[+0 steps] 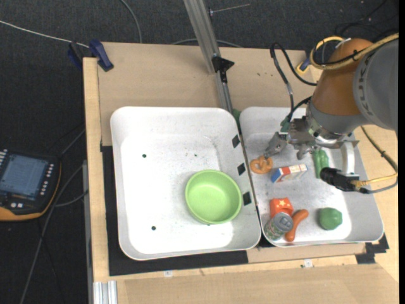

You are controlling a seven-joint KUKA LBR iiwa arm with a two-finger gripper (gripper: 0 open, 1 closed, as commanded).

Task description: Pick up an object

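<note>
Nearest to the camera, a small metal can with a printed label is lying at the front edge of the right white bin, touching an orange carrot-shaped toy and an orange-red block. A round green toy is sitting near them. Further back, a white, red and blue small box and a tan pretzel-shaped piece are lying just beside the gripper, which is hanging low over this bin with its fingers apart, holding nothing. A light green plastic bowl is resting in the left white bin on the desk.
</note>
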